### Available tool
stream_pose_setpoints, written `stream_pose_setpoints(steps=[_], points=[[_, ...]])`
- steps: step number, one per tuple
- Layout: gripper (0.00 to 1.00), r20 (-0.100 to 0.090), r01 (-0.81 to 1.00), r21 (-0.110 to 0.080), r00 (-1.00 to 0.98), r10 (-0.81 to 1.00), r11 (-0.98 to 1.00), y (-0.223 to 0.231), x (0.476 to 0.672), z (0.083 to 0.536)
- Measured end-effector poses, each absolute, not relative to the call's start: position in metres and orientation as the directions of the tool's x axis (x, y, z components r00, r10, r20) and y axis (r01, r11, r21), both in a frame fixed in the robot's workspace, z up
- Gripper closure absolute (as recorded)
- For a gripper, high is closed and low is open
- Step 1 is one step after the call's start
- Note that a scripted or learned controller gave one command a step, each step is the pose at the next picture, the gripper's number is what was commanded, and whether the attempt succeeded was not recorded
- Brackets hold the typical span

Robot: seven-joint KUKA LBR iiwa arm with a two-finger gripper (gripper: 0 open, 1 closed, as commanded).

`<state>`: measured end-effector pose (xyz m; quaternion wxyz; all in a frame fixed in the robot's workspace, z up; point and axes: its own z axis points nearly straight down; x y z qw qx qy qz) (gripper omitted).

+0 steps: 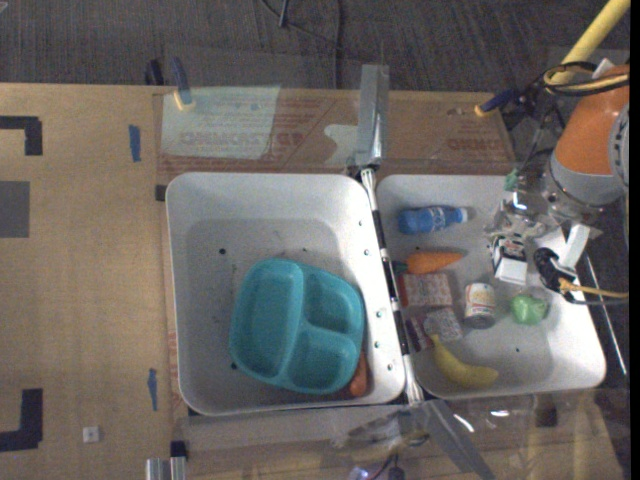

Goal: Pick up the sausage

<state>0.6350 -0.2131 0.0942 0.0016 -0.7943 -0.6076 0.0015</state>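
We saw the jaws point(515, 236) hanging over the right bin point(585, 363) at its 2 o'clock corner, grip state unreadable | sausage point(358, 378) lay in the left bin point(200, 203) at 5 o'clock, tucked against the teal tray point(295, 323) | carrot point(435, 262), bottle point(432, 218) and banana point(462, 366) sat in the right bin.

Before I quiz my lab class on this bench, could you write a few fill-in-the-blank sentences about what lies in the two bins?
1. The teal tray lies in the ____ bin.
2. The banana is coloured ____.
3. In the right bin, the blue bottle lies above the ____ in the picture.
4. The gripper hangs over the ____ bin.

Missing words: left; yellow; carrot; right.
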Motion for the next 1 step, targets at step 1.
stream_pose_setpoints(steps=[1], points=[[1.0,0.0,0.964,-0.009,0.265,0.964,-0.265,-0.2144,0.6336,0.0998]])
